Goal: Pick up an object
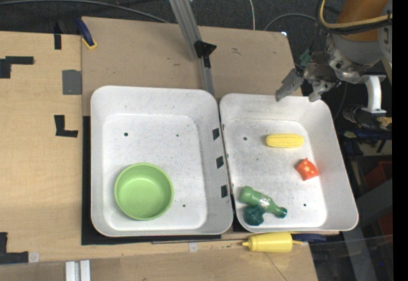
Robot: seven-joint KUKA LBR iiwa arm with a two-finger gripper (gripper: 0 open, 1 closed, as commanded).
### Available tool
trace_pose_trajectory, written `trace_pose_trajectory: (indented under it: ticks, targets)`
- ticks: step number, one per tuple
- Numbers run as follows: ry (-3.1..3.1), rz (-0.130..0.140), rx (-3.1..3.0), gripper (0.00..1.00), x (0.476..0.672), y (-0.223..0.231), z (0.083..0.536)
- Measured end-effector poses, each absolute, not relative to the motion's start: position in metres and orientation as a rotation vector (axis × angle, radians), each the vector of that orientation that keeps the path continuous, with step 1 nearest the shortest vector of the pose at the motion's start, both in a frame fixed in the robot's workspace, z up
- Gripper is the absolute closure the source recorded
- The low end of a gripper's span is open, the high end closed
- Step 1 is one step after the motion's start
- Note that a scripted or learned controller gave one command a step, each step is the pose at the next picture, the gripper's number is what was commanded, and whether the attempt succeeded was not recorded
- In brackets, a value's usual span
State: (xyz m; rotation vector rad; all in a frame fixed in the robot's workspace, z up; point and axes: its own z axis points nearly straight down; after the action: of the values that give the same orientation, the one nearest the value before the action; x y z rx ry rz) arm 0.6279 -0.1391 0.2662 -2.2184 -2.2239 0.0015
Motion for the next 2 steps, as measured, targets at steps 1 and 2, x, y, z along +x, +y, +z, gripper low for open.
trace_pose_trajectory:
  ticks: [1, 2]
  targets:
    - [-2.224, 0.002, -2.218, 0.00, 0.628, -0.139, 0.266]
    - [-2.220, 0.009, -2.216, 0.00, 0.624, -0.138, 0.202]
